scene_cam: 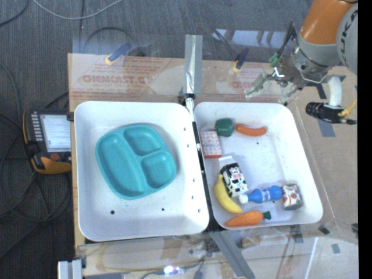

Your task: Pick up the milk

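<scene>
From the camera above the bench there are two white bins side by side, one teal divided plate, and seven small items. The left bin (87, 214) holds just the plate (136, 160), which has three compartments and lies slightly turned near the bin's middle.

The right bin (302, 156) holds everything else: two carrots, one banana, one milk carton, one blue bottle, one small can and one red-and-white packet. One carrot (251, 131) lies at the far side with its green top (224, 127) pointing left; the other carrot (245, 218) lies along the near wall. The packet (210, 143) sits against the left wall of this bin. The banana (224, 195) curves along the near left, touching the milk (233, 179) just beside it. The blue bottle (264, 194) lies on its side to the right of the milk, its white cap close to the carton, and the can (292, 196) lies at the bottle's other end.

The milk is a small carton with a white top and a black-and-white cow-patch pattern — it lies tilted in the near-left part of the right bin, between the packet and the near carrot.

The gripper (273, 80) hangs beyond the far rim of the right bin, over the bench — well apart from the milk. Its fingers are spread wide with nothing between them.
</scene>
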### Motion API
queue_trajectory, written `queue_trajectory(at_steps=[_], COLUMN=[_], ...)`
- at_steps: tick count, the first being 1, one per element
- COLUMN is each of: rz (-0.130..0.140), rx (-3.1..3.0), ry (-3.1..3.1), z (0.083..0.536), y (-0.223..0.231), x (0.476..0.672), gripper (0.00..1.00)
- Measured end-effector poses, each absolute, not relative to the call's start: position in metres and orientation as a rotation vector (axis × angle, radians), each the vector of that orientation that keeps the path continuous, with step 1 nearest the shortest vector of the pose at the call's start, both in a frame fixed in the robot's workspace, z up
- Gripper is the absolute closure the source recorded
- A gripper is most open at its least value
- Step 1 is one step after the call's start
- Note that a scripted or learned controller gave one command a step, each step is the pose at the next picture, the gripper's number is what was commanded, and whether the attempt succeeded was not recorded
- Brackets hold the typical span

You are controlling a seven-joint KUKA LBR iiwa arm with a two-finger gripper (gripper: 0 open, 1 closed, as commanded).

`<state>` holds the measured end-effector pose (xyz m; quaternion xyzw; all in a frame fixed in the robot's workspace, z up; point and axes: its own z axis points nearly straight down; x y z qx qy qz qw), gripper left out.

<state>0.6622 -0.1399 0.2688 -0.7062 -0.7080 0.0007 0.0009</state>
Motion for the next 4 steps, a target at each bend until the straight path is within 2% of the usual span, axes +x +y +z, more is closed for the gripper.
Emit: queue_trajectory(at_steps=[1,2,3,4], rz=[0.003,0.003,0.004,0.005], rx=[-2.094,-2.262,-2.261,-2.431], ry=[-2.338,-2.175,-2.174,-1.991], z=[0.142,0.109,0.117,0.240], y=[-0.124,-0.102,-0.102,-0.029], x=[0.612,0.563,0.562,0.599], gripper=[0.00,0.00,1.00,1.00])
